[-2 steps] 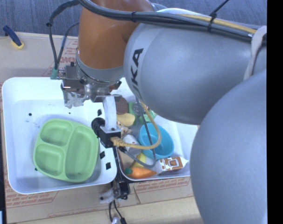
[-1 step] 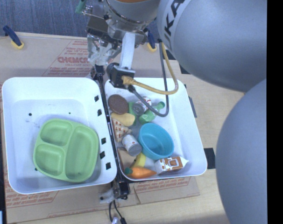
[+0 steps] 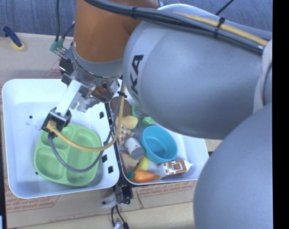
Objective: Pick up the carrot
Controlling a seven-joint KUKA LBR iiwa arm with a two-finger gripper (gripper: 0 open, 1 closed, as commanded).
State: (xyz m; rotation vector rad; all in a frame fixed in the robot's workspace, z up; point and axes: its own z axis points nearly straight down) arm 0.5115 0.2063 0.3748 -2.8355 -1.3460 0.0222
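Note:
The carrot (image 3: 144,177), orange with a pale end, lies at the front edge of the right bin (image 3: 202,152), just in front of a yellow piece (image 3: 143,164). My gripper (image 3: 89,96) hangs under the orange-banded wrist over the back of the left bin (image 3: 11,128), close to the wall between the two bins. It is well behind and to the left of the carrot. The wrist and its fittings hide how the gripper stands.
A green divided plate (image 3: 68,156) lies in the left bin. The right bin also holds a blue bowl (image 3: 159,144), a small can (image 3: 134,148), a printed carton (image 3: 174,168) and a yellow item (image 3: 129,122). The big arm covers that bin's back.

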